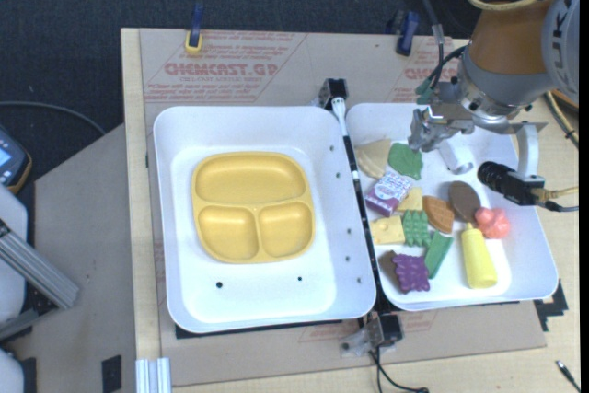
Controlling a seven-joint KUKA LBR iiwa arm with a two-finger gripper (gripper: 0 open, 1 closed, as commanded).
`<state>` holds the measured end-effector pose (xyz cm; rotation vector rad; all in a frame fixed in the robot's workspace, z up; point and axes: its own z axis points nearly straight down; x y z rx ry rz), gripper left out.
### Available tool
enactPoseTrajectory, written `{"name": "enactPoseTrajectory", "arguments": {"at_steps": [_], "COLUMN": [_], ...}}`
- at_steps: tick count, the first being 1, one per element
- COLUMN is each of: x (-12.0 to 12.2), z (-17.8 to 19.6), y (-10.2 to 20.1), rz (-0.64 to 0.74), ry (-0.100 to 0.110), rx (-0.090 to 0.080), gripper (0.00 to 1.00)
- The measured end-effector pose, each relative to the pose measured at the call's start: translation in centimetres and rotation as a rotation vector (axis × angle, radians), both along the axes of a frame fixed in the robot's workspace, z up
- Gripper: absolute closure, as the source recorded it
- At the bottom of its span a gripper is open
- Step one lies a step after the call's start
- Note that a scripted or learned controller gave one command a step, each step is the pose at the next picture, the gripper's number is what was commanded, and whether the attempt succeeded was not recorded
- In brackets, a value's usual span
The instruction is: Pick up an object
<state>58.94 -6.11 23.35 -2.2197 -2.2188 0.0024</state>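
Two bins below us, we hover our gripper [431, 135] in the right bin [543, 276] over the green toy piece [405, 159], finger spread unclear, so next comes a straight descent onto it.

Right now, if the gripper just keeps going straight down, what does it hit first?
Most likely the green flat piece at the top of the right bin: the gripper sits right over its upper edge. The pale round piece lies just beside it. Height above the pile is unclear from this slanted view.
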Motion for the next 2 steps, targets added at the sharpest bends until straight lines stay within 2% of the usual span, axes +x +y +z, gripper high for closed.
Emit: {"name": "enactPoseTrajectory", "arguments": {"at_steps": [1,2], "x": [0.6,-0.1], "z": [-1.5,-1.8], "y": [1.3,0.2], "rz": [0.002,-0.001], "ry": [0.002,0.001], "rx": [0.0,0.0], "gripper": [1.0,1.0]}}
